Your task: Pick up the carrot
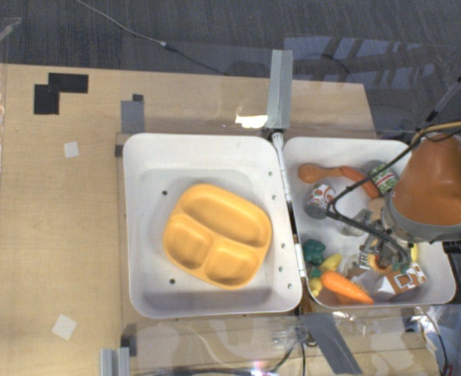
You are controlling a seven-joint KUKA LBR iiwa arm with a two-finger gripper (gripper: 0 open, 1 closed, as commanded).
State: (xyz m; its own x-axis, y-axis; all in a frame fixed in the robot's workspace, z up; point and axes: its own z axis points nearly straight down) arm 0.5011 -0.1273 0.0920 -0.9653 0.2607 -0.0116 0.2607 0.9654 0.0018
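The carrot point(344, 287) lies along the front edge of the right bin point(441, 287). The tool point(375, 255) hovers just above and behind it; its state cannot be told. Recommended: descend, straddle the carrot's thick middle, then close.

My arm point(437, 182) reaches in from the right, orange band up, wrist angled down; my gripper point(380, 253) hangs low near the right bin's front edge.

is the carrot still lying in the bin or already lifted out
Lying in the bin. The carrot rests on its side near the front edge of the right bin, with the gripper just above and beside it.
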